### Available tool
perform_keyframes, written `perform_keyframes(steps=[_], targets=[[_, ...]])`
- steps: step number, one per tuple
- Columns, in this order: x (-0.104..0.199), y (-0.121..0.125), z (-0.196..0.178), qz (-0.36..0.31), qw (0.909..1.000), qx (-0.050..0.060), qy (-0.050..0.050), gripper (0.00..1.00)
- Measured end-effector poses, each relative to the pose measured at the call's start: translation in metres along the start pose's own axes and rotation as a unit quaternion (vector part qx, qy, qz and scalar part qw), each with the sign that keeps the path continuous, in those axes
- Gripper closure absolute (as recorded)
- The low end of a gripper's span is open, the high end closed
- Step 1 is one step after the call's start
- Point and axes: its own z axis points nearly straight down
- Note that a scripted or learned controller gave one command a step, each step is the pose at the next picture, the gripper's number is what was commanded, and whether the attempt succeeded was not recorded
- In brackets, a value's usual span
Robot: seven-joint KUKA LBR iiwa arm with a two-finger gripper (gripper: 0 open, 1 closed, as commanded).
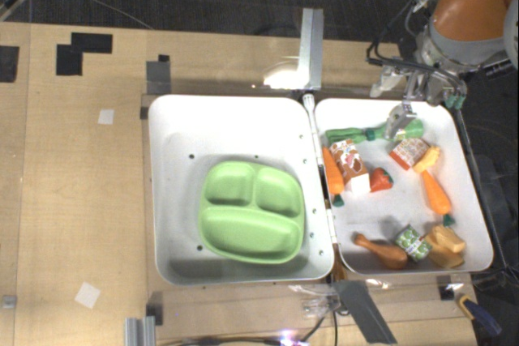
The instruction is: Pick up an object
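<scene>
Green divided plate (252, 212) alone in left bin (174, 126).

We see the arm (474, 4) reaching in from the upper right, its orange band rounded above a grey wrist ringed by dark cables. Below the wrist our gripper (399, 119) hangs down and slightly leftward, its slim metallic fingers (396, 122) close together at the tips.

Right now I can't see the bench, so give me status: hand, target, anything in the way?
Hand low over right bin's far edge, at a green toy vegetable. Grip unconfirmed. Toy food crowded close: small carton, carrot. Green divided plate sits alone in left bin.
</scene>
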Motion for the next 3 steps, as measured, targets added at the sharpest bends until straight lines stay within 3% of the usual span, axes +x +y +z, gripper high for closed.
perform_keyframes(steps=[1, 2, 3], targets=[[0.049, -0.015, 0.132, -0.047, 0.9989, 0.0, -0.002, 0.0], [0.078, 0.009, 0.142, -0.011, 0.9999, 0.005, -0.006, 0.0], [0.129, -0.01, 0.142, -0.013, 0.9999, 0.001, -0.005, 0.0]])
